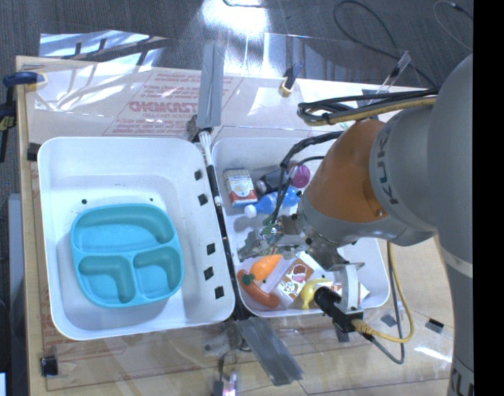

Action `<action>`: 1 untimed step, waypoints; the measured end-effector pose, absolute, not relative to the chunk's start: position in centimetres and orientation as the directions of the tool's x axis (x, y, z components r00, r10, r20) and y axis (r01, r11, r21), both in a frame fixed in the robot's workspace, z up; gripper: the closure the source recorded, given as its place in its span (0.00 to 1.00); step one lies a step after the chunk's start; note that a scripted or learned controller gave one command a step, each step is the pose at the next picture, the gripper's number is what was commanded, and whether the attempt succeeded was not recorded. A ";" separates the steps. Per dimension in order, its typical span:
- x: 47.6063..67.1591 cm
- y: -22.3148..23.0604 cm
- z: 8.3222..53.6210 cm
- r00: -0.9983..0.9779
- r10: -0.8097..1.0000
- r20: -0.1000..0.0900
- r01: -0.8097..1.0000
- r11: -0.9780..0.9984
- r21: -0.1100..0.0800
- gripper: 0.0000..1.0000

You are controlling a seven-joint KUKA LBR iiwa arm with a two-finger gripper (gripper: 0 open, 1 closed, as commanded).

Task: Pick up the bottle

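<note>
The hand (272, 231), grip unreadable, hangs beside the small blue plastic bottle (272, 203); crowding toys could foul any grasp.

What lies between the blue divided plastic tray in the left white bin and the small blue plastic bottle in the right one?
In the camera view, the blue divided plastic tray and the small blue plastic bottle are separated by bare white bin floor and the bins' adjoining walls.
</note>
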State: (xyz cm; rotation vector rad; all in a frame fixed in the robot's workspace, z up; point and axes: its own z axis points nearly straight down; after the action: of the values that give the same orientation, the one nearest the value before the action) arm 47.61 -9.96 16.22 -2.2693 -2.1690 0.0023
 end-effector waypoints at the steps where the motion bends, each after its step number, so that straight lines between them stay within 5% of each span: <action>1: 48.2 -11.5 10.0 -0.220 0.975 -0.023 0.975 0.221 0.021 1.00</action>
State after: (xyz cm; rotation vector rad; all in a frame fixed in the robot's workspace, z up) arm 48.24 -11.53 10.05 -1.9805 -2.4788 -0.0028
